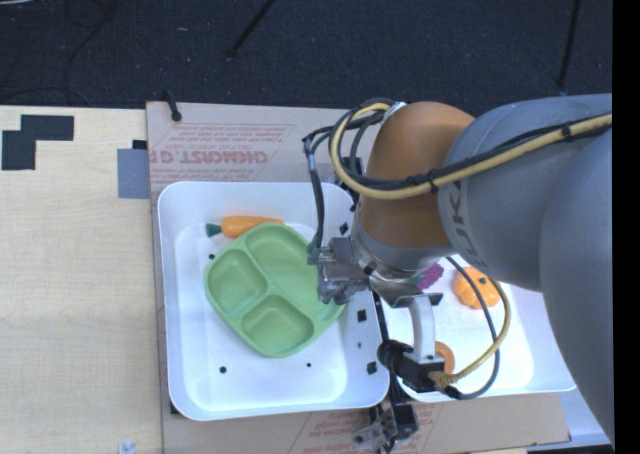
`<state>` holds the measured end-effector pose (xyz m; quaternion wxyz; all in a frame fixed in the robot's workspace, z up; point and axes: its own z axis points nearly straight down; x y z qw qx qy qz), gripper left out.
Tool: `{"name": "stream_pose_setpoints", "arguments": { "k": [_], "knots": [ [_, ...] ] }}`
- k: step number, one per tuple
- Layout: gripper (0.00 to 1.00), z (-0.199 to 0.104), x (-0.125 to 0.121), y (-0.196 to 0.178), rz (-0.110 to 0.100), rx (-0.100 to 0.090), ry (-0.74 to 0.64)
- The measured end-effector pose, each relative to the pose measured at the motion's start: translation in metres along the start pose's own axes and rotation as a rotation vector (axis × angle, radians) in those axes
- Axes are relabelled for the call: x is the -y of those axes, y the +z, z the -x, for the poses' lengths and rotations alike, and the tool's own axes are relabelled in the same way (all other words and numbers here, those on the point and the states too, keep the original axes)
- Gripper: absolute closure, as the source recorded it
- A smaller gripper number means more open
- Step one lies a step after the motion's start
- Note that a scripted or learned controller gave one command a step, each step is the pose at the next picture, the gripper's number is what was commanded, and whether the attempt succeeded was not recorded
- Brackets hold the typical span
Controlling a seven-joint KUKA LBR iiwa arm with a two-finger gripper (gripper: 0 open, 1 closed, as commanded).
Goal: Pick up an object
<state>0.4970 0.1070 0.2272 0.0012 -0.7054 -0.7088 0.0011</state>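
A green divided plate (265,289) lies tilted in the left white bin (190,242). An orange carrot with a green tip (245,226) lies just behind the plate's far edge. My gripper (333,287) hangs low under the orange-banded wrist, at the plate's right rim near the wall between the two bins. The wrist and its cables hide much of the gripper. In the right bin (520,362) lie an orange object (472,289), a small purple piece (431,275) and another orange object (441,355), which a cable partly hides.
The grey arm (540,202) covers most of the right bin. Looped yellow and black cables (470,362) hang beside the wrist. A cardboard sheet (220,147) lies under both bins. A wooden bench top (70,282) stretches to the left.
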Motion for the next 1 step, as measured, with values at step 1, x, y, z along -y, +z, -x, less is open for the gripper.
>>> {"name": "stream_pose_setpoints", "arguments": {
  "k": [1],
  "knots": [
    [0.0,0.002,0.0003,0.0006,-0.002,0.001,0.003]
  ]
}}
